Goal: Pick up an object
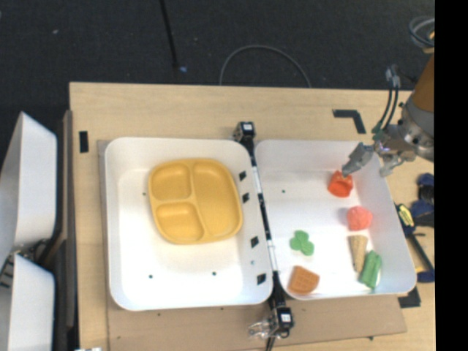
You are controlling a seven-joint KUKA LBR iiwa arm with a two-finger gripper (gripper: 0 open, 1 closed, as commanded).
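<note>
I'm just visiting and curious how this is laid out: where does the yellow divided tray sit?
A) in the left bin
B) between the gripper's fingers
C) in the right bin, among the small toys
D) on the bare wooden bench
A: the yellow divided tray lies flat in the left bin, while the small toys are in the right bin.

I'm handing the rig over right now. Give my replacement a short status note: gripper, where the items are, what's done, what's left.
Gripper: open, fingers spread, nothing between them; it sits over the upper right of the right white bin, one finger just above the red toy piece.
Also in the right bin: pink round toy, beige cone-shaped toy, green elongated toy, small green leafy toy, orange wedge-shaped toy.
Left white bin: yellow three-compartment plastic plate.
Done: arm positioned near the red piece.
Left: close on an object and lift it; nothing is picked yet.
</note>
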